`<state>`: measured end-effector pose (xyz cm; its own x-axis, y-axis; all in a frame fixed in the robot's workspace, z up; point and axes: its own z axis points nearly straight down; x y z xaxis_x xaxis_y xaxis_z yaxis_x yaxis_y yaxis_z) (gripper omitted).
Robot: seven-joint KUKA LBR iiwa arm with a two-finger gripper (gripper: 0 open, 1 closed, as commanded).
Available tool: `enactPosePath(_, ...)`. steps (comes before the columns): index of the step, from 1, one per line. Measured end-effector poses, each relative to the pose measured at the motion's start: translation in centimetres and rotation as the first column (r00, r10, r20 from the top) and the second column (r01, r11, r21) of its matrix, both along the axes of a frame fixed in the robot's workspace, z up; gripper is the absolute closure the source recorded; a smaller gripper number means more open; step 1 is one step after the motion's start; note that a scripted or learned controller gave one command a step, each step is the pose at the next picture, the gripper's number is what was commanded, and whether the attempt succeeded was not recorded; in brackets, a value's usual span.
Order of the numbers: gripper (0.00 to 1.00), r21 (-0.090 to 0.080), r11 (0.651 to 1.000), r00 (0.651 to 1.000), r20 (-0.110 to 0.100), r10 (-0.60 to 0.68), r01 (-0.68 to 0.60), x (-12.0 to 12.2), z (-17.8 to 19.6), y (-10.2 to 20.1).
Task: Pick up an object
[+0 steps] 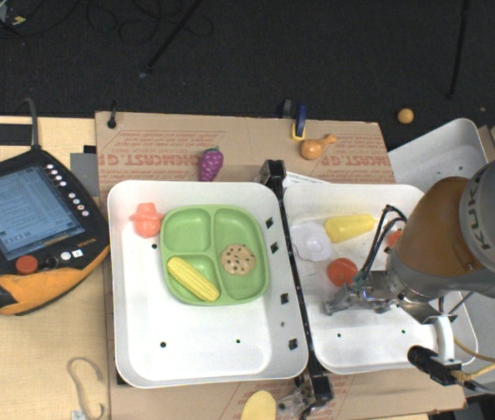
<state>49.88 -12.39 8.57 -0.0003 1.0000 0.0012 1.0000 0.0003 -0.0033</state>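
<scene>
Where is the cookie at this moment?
The cookie lies in the left bin, in the lower right compartment of the green tray, beside the yellow corn.

One camera, fixed high over the bench, looking down at a slant — both bins (204,370) sit side by side mid-frame, the dark floor fills the top. Far enough back to catch the pendant (24,226) at the left edge, and the arm (444,234) looms large coming in from the right — close under the lens.
</scene>
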Motion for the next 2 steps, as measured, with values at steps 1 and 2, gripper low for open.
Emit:
enactPosePath(1,1.00,0.001,1.000,1.000,0.000,-0.008,0.008,0.0,1.3,-0.2)
enactPosePath(2,1.00,-0.001,1.000,1.000,0.004,-0.001,0.001,0.9,6.0,-0.6)
